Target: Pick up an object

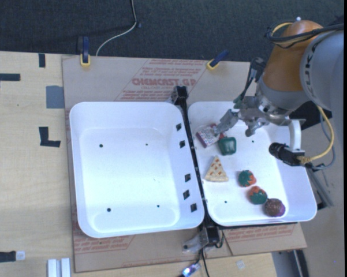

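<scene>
I count 2 white bins: left bin (127, 172) and right bin (288, 183), which holds 6 toys: 1 grey-pink packet (208, 135), 1 green block (227, 146), 1 tan pizza wedge (216, 171), 2 red-green round fruits (246, 178) (257, 195), 1 dark purple ball (274, 207). The wedge's tip points up-view, long axis roughly vertical. The gripper (231, 122) hovers over the packet and block at the right bin's upper left, but I can't tell how it's set.
</scene>
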Motion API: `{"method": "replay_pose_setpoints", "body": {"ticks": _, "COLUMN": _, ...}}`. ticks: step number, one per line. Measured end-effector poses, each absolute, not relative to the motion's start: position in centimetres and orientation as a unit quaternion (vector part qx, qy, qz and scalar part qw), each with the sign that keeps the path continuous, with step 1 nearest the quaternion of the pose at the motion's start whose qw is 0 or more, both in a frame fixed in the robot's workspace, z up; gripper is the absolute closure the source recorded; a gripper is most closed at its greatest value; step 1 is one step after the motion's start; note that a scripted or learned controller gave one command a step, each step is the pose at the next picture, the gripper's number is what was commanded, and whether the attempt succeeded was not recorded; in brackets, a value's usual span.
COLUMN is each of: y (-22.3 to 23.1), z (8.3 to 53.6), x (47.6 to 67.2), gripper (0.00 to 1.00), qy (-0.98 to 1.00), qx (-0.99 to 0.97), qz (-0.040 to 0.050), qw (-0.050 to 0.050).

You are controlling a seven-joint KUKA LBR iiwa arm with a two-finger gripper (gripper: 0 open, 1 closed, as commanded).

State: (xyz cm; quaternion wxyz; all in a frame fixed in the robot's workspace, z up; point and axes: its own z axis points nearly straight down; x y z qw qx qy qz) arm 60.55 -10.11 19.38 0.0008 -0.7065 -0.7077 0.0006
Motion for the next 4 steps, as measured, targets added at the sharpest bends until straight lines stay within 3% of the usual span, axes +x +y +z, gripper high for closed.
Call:
{"method": "replay_pose_setpoints", "body": {"ticks": 1, "y": -2.4, "z": 18.3, "x": 55.1, "gripper": 0.0, "qy": -0.71, "qx": -0.705, "qz": 0.0012, "qw": 0.004}}
{"method": "replay_pose_setpoints", "body": {"ticks": 2, "y": -8.6, "z": 18.5, "x": 50.3, "gripper": 0.0, "qy": -0.705, "qx": -0.709, "qz": 0.0028, "qw": 0.001}}
{"method": "replay_pose_setpoints", "body": {"ticks": 3, "y": -4.0, "z": 18.4, "x": 53.0, "gripper": 0.0, "qy": -0.709, "qx": -0.705, "qz": 0.0002, "qw": 0.001}}
{"method": "replay_pose_setpoints", "body": {"ticks": 4, "y": -11.6, "z": 14.0, "x": 47.9, "gripper": 0.0, "qy": -0.704, "qx": -0.71, "qz": 0.004, "qw": 0.003}}
